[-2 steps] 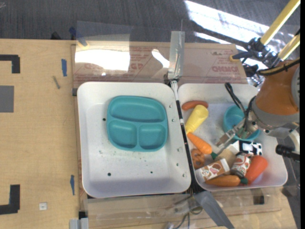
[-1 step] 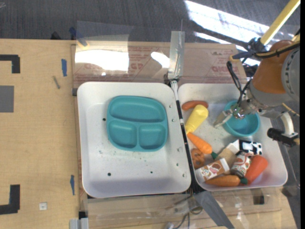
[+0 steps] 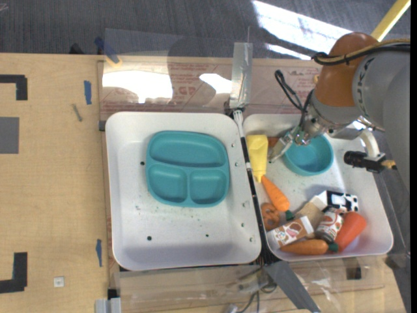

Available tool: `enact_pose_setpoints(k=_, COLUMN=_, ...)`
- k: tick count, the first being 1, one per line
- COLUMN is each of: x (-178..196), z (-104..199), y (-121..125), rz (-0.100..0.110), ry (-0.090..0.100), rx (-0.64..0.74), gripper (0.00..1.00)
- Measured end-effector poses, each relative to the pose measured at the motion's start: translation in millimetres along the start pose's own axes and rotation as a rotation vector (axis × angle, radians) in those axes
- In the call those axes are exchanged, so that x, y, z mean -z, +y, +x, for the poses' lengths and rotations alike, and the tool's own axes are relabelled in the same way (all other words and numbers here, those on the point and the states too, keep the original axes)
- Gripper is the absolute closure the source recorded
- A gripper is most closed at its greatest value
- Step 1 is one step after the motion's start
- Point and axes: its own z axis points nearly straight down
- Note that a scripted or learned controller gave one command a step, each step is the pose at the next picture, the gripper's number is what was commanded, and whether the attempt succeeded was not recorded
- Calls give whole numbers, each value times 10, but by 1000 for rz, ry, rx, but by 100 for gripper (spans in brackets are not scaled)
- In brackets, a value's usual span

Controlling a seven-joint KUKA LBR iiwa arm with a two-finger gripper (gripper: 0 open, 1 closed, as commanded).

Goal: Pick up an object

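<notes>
Arm: the grey arm (image 3: 384, 90) with its orange band (image 3: 342, 70) reaches in over the far right corner of the right bin (image 3: 381, 240).
Gripper: the gripper (image 3: 287, 145) hangs low at the far end of the right bin, between the yellow piece and the teal bowl, just beside the bowl's left rim.
Fingers: thin and dark against the clutter; I cannot tell whether they are released or clenched, and nothing is seen between them.
Teal bowl: the teal bowl (image 3: 311, 156) sits upright in the far half of the right bin, near its middle.
Yellow piece: the yellow piece (image 3: 258, 154) lies along the left wall of the right bin, at the far end.
Carrot: an orange carrot (image 3: 276, 195) lies at a slant just nearer than the yellow piece, close to the left wall.
Near-edge pile: small packets (image 3: 294, 229), a black-and-white block (image 3: 343, 201), a red-orange piece (image 3: 352, 229) and an orange piece (image 3: 306, 246) crowd the near edge of the right bin, touching one another.
Left bin: the left bin (image 3: 130, 227) holds a teal divided tray (image 3: 187, 168), lying flat in its far half, well apart from the gripper.
Bench: the tan bench (image 3: 45, 194) carries both bins side by side.
</notes>
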Motion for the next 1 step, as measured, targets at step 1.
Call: enact_pose_setpoints(k=1, x=4, z=170, y=-480, rz=-13, ry=-7, rx=-71, gripper=0)
